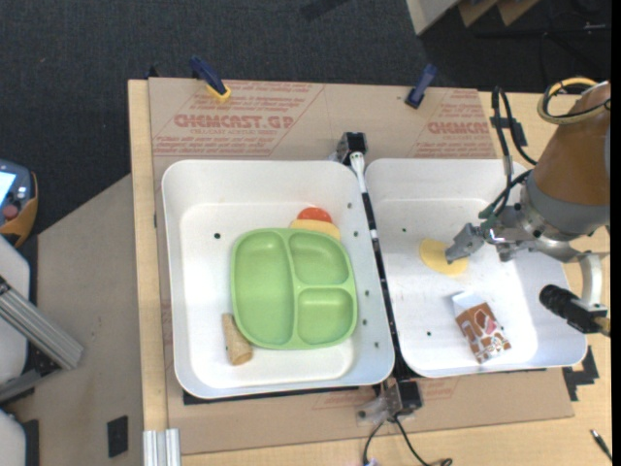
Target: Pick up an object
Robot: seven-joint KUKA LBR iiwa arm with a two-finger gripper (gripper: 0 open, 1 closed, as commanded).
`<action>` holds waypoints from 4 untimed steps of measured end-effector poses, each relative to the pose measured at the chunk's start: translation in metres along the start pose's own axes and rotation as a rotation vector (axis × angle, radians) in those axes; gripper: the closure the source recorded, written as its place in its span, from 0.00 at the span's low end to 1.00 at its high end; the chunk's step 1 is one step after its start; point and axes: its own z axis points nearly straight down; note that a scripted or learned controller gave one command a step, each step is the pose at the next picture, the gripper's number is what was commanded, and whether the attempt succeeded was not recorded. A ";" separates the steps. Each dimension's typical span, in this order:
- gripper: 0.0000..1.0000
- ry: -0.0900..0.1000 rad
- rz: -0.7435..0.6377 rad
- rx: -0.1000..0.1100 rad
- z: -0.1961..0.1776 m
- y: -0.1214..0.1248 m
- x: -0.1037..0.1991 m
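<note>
End effector [464, 244], right of centre frame, low over flat yellow disc-shaped piece [437, 256] in right shallow white plastic bin [427, 343]; tip overlaps disc's edge, likely lining up a grasp. Finger state: cannot tell.

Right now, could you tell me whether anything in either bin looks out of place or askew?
Nothing looks spilled or damaged. The green divided plate sits slightly askew in the left bin, with a red and yellow item half tucked behind its far edge. In the right bin, the brown packet lies at a slant.
</note>
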 end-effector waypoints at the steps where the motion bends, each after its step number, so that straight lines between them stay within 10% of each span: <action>1: 0.00 0.000 0.001 0.001 -0.011 0.066 -0.006; 3: 0.00 0.002 -0.001 0.001 -0.034 0.129 0.091; 4: 1.00 0.000 0.002 0.004 -0.043 0.128 0.088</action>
